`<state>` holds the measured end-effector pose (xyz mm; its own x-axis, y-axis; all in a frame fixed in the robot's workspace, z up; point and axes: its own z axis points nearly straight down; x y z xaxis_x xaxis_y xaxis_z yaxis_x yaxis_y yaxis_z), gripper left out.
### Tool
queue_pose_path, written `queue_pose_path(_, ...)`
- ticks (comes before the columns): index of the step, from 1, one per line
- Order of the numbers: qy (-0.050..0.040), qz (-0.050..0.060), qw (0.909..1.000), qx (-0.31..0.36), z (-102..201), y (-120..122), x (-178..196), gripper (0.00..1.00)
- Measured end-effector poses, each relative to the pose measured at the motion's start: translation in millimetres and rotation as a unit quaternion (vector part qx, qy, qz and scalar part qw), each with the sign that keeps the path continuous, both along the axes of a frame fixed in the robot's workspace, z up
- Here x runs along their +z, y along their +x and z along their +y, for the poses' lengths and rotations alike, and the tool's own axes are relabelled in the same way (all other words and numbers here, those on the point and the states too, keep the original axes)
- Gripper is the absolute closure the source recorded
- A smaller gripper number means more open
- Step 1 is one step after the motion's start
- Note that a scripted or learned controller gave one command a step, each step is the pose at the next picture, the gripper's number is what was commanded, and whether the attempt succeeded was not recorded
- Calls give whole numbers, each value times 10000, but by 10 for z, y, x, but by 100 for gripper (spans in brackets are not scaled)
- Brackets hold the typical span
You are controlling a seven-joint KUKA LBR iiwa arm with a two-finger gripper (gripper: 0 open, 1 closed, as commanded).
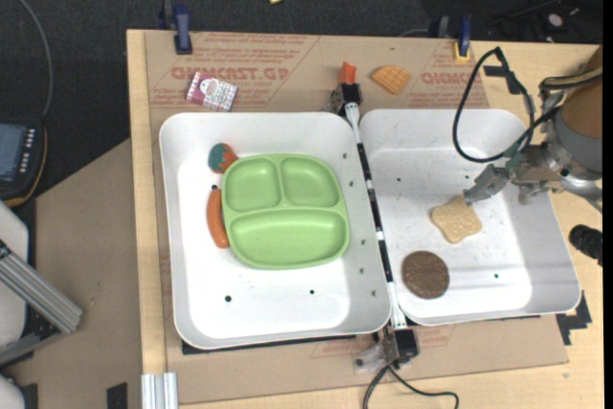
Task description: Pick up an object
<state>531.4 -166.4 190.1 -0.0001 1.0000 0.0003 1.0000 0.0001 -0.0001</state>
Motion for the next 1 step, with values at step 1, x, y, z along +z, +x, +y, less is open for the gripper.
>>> queue_pose_path(1,8,36,10000,-8,-207,170,-883,0)
